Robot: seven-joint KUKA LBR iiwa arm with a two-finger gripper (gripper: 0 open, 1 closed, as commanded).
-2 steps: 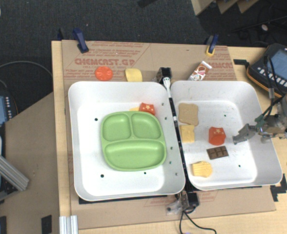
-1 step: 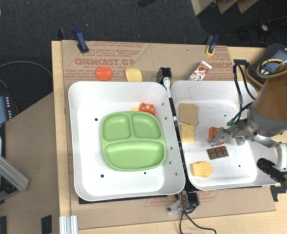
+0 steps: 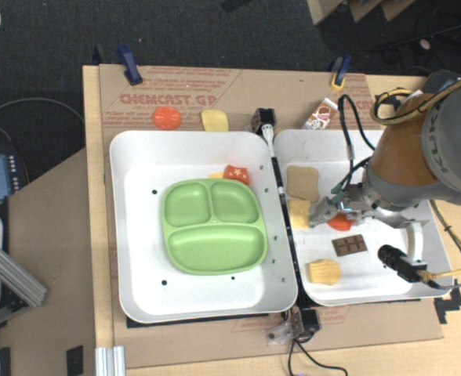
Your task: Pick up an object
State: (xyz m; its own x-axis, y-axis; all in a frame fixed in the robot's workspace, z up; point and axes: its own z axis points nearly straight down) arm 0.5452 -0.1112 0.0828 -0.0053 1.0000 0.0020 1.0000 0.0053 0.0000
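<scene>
Cardboard-topped bench, two white bins side by side. In the right bin (image 3: pixel 387 292) the gripper (image 3: pixel 332 210) sits low over a small red-orange piece (image 3: pixel 339 224); can't tell whether it's gripped or how the jaws stand. Looks light, rigid, small; pinch across its width. Wrist hides most of it. Nearby: brown chocolate bar (image 3: pixel 349 246), tan slice (image 3: pixel 302 182).
</scene>
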